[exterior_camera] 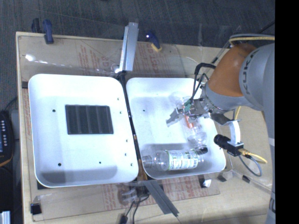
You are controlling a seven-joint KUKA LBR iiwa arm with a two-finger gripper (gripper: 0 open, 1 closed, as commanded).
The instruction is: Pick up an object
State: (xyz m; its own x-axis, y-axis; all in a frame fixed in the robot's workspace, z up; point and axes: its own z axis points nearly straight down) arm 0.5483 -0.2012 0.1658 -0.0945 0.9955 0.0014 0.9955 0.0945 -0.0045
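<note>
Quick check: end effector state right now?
End effector: low in the right bin, among clear plastic items; open, shut or holding cannot be told.

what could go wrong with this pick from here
1. The end effector is low in the right bin over small clear items that are hard to make out, so it could close on nothing.
2. The clear bottle lies on its side against the bin's near wall, so it might roll or slip if nudged.
3. The arm hangs over the bin's right rim and might clip it.
</note>
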